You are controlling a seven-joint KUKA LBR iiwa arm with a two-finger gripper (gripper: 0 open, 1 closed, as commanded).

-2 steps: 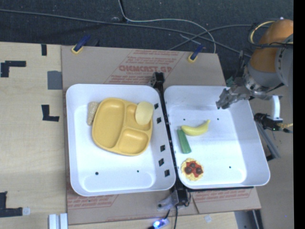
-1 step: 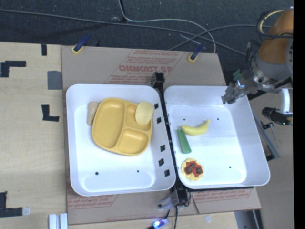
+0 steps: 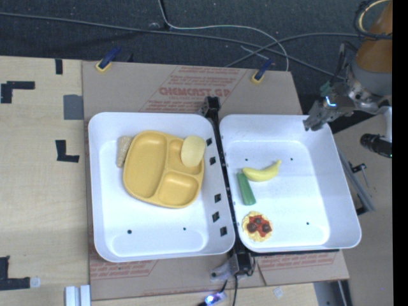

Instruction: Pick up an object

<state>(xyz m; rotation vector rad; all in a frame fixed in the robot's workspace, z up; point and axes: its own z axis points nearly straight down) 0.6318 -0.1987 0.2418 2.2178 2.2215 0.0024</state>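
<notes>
I take the right bin [image 3: 331, 171] as my landmark. The gripper [image 3: 315, 121] sits over its far right corner, just at the rim, with the arm [image 3: 370, 69] trailing off beyond that corner. I can't tell if the tool is spread or pressed together; nothing shows pinched in it.

Inside the right bin, toward its left wall: a yellow banana [image 3: 261, 171], a green cucumber-like piece [image 3: 246, 188] just below and touching or nearly touching the banana, and a small pizza toy [image 3: 257, 226] nearer the bin's near-left corner. All three lie well apart from the gripper.

Left of the right bin, touching it, is the left bin [image 3: 105, 190]. It holds a yellow divided tray [image 3: 156, 171], a pale yellow round item [image 3: 192, 150] on the tray's edge nearest the right bin, and a tan textured piece [image 3: 122, 150] poking out on the tray's far side.
</notes>
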